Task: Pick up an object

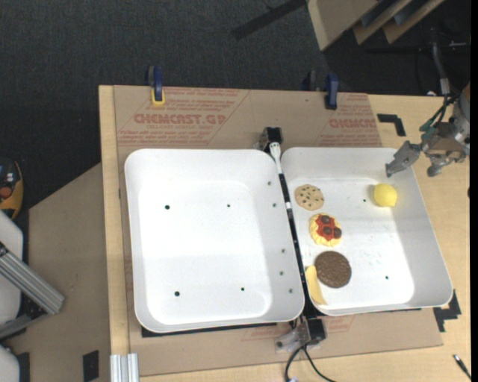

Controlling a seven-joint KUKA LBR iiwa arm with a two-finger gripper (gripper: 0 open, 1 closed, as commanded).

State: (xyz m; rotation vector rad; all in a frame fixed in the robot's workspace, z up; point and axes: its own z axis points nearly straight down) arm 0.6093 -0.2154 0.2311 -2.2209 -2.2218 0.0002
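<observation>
Over the right bin's (418,224) far right corner we see the fingers (418,160) spread open and empty; the yellow ball (385,195) lies just nearer and leftward.

You are looking down on a bench topped with a brown cardboard sheet (224,112) printed with red lettering, held at its far edge by two blue clamps (156,77), the second (331,88) further right. Around the bench lies dark carpeted floor (67,45), and at the top right you can see the corner of a tan wooden piece (358,19) tilted over it. At your lower left an aluminium extrusion bar (30,283) runs at a slant just beside the bench's edge.
</observation>
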